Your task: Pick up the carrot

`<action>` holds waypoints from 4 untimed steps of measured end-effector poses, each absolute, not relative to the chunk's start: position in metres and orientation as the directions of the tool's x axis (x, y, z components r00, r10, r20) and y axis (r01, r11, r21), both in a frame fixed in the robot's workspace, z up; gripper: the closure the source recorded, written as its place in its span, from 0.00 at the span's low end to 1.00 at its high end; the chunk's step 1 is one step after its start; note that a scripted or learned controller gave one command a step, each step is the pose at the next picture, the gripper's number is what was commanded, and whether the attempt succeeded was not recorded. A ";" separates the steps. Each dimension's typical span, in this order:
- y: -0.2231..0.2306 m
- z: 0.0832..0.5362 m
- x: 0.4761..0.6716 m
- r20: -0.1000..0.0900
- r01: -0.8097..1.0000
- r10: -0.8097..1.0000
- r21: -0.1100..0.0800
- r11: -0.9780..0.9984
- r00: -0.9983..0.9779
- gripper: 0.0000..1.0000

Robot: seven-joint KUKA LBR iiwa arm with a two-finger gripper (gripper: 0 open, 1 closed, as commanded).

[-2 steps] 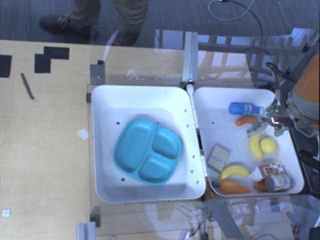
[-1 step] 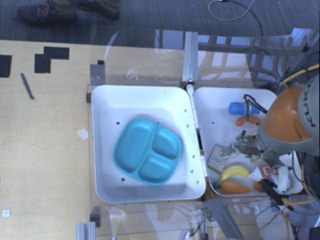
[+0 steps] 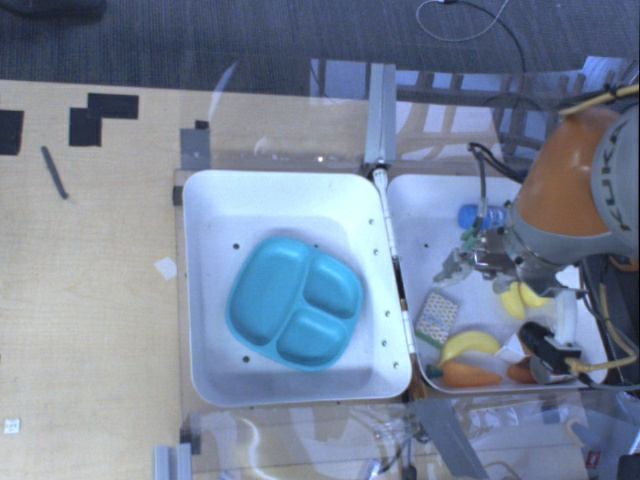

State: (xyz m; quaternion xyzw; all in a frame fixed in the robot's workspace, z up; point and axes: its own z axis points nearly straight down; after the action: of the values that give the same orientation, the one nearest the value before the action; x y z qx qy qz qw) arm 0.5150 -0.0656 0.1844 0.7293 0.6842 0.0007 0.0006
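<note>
As the arm reaches in from the right:
Desk: carries two white bins.
Left bin: holds a blue divided plate.
Right bin: the claw hangs above it, grip state unclear.
Carrot: lies at the right bin's near edge, just below a banana.

We see a robotics lab; a wooden bench with black tape marks, clear guard panels, loose cable on carpet.
</note>
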 end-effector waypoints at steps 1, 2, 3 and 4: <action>-0.090 0.101 0.518 -0.002 0.996 0.996 0.014 0.094 -0.094 0.00; -0.087 0.112 0.520 0.002 0.995 0.996 0.017 0.095 -0.095 1.00; -0.089 0.102 0.503 0.002 0.995 0.996 0.052 -0.089 0.089 1.00; -0.090 0.101 0.502 0.012 0.960 0.961 0.047 -0.278 0.277 1.00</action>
State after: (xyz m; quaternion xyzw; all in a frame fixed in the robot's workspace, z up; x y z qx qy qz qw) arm 0.5023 -0.0899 0.1010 0.7991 0.6008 0.0191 0.0150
